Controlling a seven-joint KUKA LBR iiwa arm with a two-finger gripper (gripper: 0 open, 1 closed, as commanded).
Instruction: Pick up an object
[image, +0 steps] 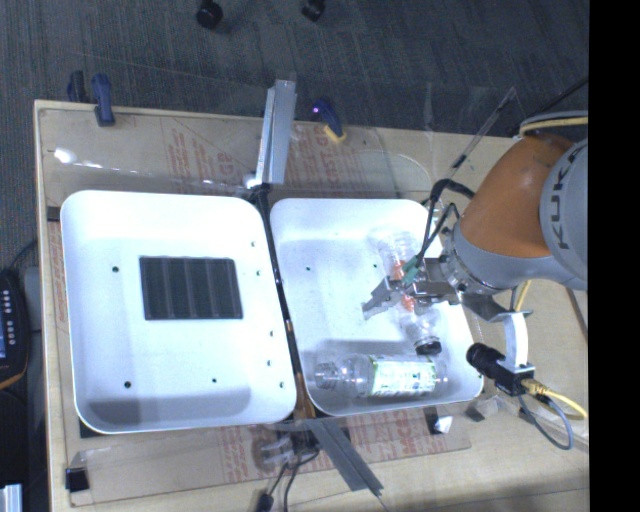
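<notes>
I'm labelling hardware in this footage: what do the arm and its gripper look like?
The arm has a grey rounded casing with a broad orange band above the wrist. The gripper is a small metallic grey piece with orange-red touches near its base. Thin dark cables loop around the wrist, and a black fitting with a yellow cable lies just below it.
</notes>
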